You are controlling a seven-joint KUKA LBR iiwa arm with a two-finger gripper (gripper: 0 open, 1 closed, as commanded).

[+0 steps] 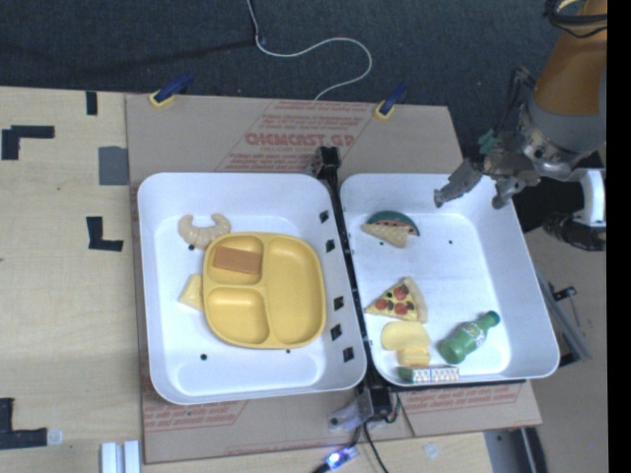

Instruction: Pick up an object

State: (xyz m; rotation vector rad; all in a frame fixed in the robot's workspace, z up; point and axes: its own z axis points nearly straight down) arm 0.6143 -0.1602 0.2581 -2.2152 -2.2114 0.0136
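The pincer (475, 187) hangs over the top right corner of the right bin (513, 294). Its two fingers are spread wide, and nothing is between them.

No toy has been picked up. All the toys in the right bin lie on its floor. The watermelon slice (391, 229) is the closest one, to the left of the pincer and a little lower. The pizza slice (399, 302) lies below the watermelon slice. The green bottle (467, 338) is near the bottom right of the bin, far from the watermelon slice. A pale yellow piece (406, 341) sits just left of the bottle.

What could go wrong? I think the pincer could come straight down where it is and close on bare bin floor. The watermelon slice is flat, so the fingers might slide over it. The bottle is round and might roll away. The bin wall is close too, and a finger could bump it.
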